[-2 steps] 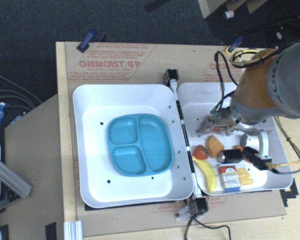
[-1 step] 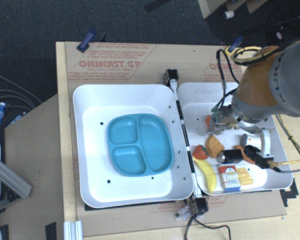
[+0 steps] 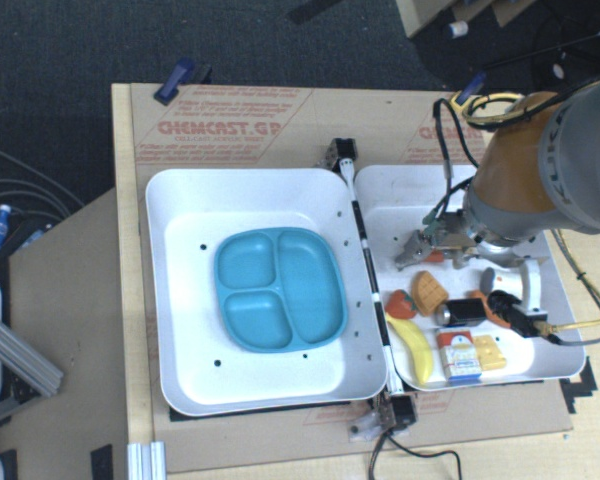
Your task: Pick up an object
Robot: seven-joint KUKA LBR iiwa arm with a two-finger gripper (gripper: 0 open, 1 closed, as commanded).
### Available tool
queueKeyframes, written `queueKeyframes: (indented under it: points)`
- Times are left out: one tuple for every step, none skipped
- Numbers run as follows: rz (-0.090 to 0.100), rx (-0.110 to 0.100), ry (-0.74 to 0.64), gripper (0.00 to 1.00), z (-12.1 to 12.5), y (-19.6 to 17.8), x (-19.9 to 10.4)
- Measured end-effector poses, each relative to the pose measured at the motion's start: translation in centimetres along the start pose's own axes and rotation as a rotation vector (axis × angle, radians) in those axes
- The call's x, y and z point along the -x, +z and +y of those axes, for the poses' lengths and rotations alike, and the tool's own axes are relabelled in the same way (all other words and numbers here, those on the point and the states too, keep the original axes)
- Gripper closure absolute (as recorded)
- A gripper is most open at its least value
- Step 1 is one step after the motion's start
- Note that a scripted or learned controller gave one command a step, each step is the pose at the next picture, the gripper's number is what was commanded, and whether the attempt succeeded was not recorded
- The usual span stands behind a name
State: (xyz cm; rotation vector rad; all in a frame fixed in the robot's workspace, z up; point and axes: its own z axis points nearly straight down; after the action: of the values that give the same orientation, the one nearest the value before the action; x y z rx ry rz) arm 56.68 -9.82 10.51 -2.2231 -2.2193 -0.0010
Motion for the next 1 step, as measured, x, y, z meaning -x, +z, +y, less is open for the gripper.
queueKeyframes:
  points:
    - [-0.001, 0.000, -0.002, 0.00, 5.22, 2.05, 0.53]
